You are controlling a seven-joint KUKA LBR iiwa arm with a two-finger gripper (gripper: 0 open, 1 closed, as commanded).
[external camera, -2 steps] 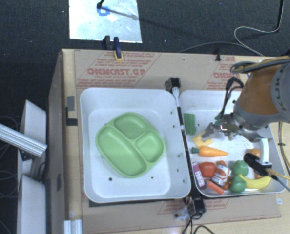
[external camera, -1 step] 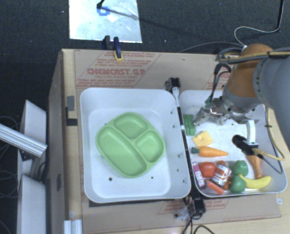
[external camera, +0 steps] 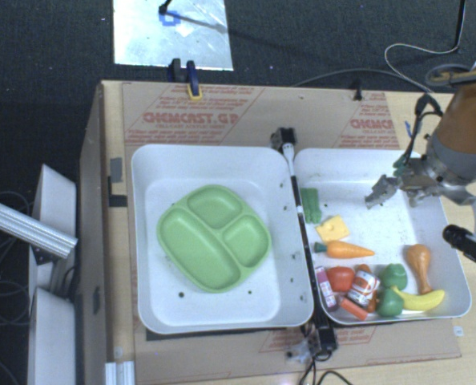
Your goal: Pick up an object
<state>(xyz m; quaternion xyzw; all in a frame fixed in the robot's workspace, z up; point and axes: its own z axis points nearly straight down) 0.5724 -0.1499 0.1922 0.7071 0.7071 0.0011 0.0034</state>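
My gripper hangs over the upper part of the right bin, open, with nothing between its fingers. Below and to its left lie toy foods: a green block, a yellow cheese wedge and an orange carrot. Along the bin's near edge sit a red tomato, a small can, a green pepper, a yellow banana and a brown drumstick. None of them touches the gripper.
The left bin holds a green divided plate. A black-and-white divider rail separates the bins. The arm's orange band is at the right edge, with a black part below it.
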